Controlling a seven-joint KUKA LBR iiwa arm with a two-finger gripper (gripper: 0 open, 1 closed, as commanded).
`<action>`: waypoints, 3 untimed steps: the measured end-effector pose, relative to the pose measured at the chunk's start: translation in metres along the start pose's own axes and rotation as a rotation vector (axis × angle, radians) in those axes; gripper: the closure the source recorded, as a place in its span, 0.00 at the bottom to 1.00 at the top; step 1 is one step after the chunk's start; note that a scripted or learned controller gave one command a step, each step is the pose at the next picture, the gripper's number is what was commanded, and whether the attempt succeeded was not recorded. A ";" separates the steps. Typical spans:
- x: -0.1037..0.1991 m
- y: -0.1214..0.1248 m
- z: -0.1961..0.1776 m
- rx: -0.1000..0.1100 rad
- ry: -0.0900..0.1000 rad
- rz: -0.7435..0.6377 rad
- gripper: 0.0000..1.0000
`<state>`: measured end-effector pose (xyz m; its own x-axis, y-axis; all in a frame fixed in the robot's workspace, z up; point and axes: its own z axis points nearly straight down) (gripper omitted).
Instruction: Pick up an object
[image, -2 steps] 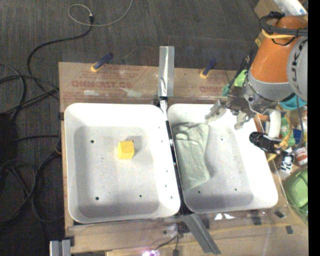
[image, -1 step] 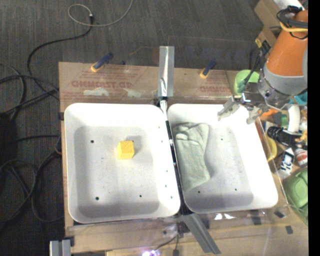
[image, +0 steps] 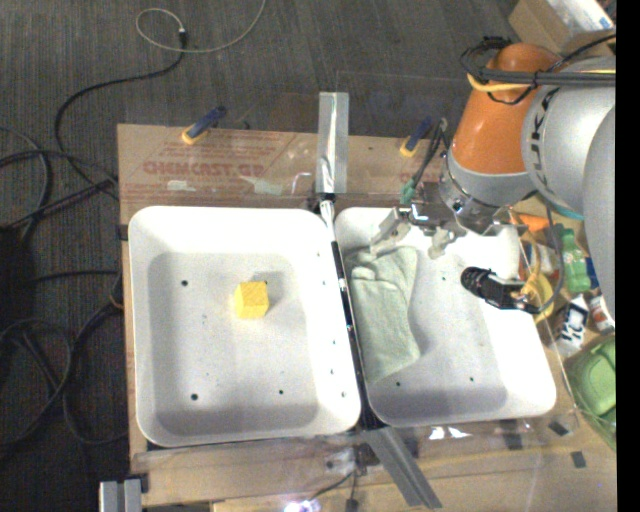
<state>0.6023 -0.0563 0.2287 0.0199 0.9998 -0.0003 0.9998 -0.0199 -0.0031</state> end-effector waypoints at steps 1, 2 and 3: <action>-0.031 0.014 0.046 0.000 -0.002 -0.097 0.00; -0.043 0.051 0.119 0.000 -0.003 -0.106 0.00; -0.050 0.022 0.134 -0.026 -0.003 -0.164 0.00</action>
<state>0.6234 -0.1069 0.0949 -0.1440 0.9896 -0.0049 0.9893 0.1441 0.0221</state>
